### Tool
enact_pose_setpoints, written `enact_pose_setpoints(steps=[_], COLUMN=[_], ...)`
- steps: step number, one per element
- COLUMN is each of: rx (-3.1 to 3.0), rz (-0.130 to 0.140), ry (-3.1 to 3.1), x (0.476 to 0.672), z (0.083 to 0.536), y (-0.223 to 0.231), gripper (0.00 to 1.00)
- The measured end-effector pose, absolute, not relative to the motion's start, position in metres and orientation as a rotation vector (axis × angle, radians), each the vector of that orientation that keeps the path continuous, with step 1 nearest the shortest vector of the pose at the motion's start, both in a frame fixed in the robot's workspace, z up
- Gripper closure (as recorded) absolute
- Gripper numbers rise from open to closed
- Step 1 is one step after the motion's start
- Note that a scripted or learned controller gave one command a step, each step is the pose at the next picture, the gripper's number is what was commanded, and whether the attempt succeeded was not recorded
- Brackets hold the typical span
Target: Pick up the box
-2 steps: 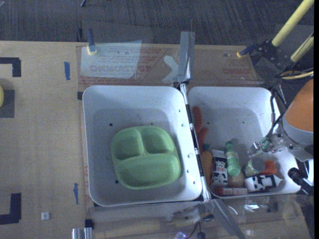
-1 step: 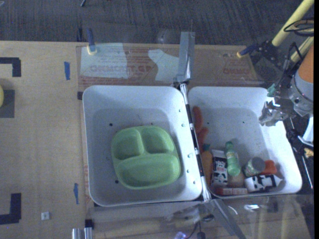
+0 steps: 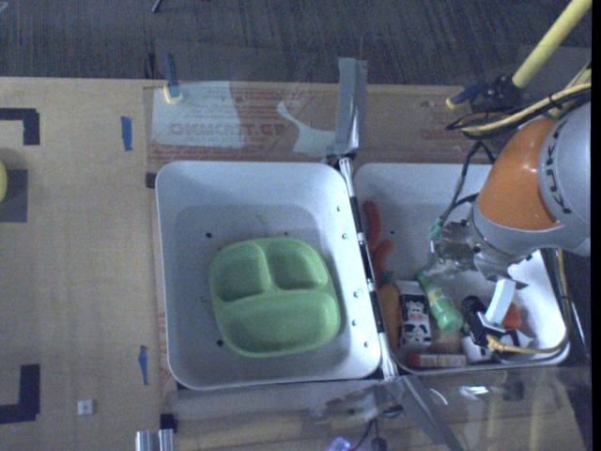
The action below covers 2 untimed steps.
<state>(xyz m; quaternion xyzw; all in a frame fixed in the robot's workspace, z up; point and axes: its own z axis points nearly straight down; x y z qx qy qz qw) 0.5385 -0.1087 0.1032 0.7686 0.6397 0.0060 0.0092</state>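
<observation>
Clearly the small box (image 3: 415,318) shows dark print on white, lying flat

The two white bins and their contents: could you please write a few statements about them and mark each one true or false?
1. The green divided plate lies in the left bin. True.
2. The small box sits on the green divided plate. False: it lies in the right bin, among other items.
3. The arm's orange band is above the right bin. True.
4. The green divided plate has five compartments. False: three show.
5. The gripper hangs over the left bin. False: it is over the right bin.
</observation>
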Motion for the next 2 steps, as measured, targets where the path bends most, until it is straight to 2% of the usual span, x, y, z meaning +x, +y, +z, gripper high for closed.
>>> enact_pose_setpoints(steps=[1, 2], rx=[2.755, 2.576], rz=[-0.002, 0.001], ry=[1.509, 1.795], x=[0.59, 0.667], z=[0.185, 0.256], y=[-0.076, -0.091], gripper=[1.0, 1.0])
